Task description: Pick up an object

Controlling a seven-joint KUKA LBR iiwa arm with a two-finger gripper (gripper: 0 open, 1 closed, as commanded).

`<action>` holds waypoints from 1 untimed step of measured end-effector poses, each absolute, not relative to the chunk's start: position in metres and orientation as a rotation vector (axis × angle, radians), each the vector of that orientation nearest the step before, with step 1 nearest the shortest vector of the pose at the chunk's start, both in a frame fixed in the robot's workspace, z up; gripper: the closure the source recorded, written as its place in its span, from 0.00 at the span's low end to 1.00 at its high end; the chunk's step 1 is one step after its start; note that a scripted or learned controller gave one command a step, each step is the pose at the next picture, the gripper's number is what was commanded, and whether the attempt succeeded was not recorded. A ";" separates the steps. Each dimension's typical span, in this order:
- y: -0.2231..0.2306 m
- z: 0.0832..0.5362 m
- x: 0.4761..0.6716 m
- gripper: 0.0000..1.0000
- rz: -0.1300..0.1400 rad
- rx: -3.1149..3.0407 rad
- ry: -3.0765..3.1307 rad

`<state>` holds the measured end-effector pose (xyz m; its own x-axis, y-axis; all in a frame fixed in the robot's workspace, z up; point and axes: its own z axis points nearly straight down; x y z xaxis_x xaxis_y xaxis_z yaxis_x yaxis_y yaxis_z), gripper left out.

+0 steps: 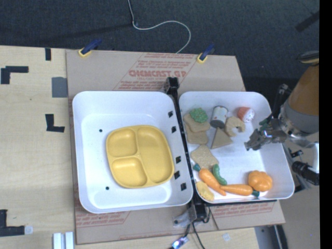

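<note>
hovering at the right side of the right bin (270, 105), the gripper (255, 142) sits just inside that bin's right wall, over bare white floor. you can see its dark fingers pointing left and slightly down toward the toys, but whether they are spread or pressed together cannot be told; nothing shows between them.

the relation that matters: every candidate lies left of or below the gripper. the orange pepper (260, 180) is the nearest, below the gripper near the bin's front right corner. the orange carrot (239, 190) lies just left of the pepper, its long axis running left to right along the front wall. the bread slices (203, 156) and the green piece (198, 114) lie well apart from the gripper, against the bin's left wall.

the arm comes in from the bin's right, its wrist angled leftward. the yellow divided plate (139, 156) rests in the left bin (85, 113), far from the tool. you would probably find the pepper the shortest reach.
</note>
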<state>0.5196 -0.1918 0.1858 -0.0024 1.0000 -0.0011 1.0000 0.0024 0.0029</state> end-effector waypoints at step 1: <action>-0.191 0.227 0.521 1.00 0.002 2.217 2.222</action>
